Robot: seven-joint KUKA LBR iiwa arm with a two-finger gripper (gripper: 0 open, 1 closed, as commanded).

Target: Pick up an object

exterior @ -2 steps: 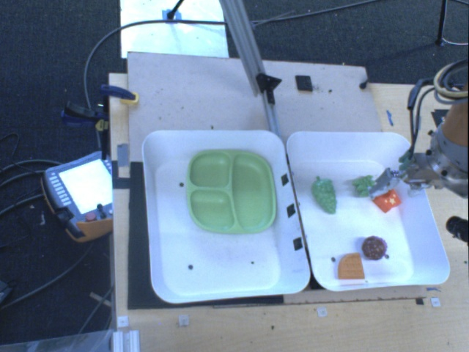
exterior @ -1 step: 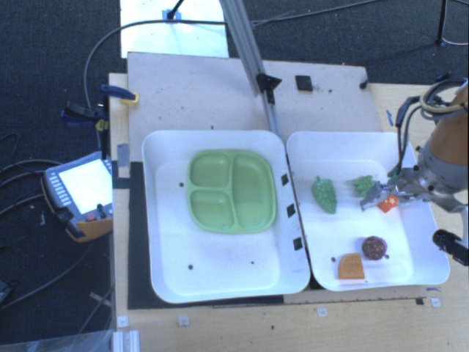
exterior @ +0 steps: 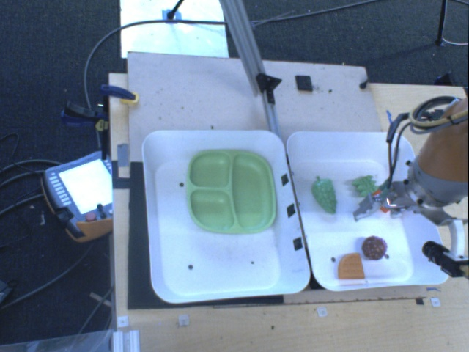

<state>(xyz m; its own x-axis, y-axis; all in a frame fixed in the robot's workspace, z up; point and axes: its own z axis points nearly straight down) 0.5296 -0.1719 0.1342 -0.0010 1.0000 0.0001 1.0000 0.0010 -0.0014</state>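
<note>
Nearest the camera, the front edge of the bench (exterior: 220, 310) shows pale wood with a few small white tags fixed along it; any print on them is too small to read. A black mat lies under the two bins.

The right bin (exterior: 344, 149) holds four items. An orange wedge (exterior: 351, 267) lies at the front, close to the near wall. Just behind and to its right sits a dark brown round piece (exterior: 374, 247). Further back, a dark green leafy piece (exterior: 325, 195) lies left of centre, and a lighter green leafy piece (exterior: 363, 185) lies to its right.

The gripper (exterior: 368, 207) reaches in from the right, its fingers low over the bin floor between the lighter green piece behind and the brown round piece in front. The fingers sit just beside the lighter green piece, slightly to its near side; contact cannot be confirmed. Whether the fingers are spread or pressed together cannot be told. Nothing is seen between them.

The left bin (exterior: 168, 270) carries a green divided plate (exterior: 232, 191) with three compartments, set toward the back.

To the left, off the bench, a handheld control unit (exterior: 79, 195) with a bright screen rests on dark carpet (exterior: 44, 42) among cables; its screen content is unreadable. Behind the bins lies a pale board (exterior: 198, 86), with a grey metal pole (exterior: 245, 39) rising across it.
</note>
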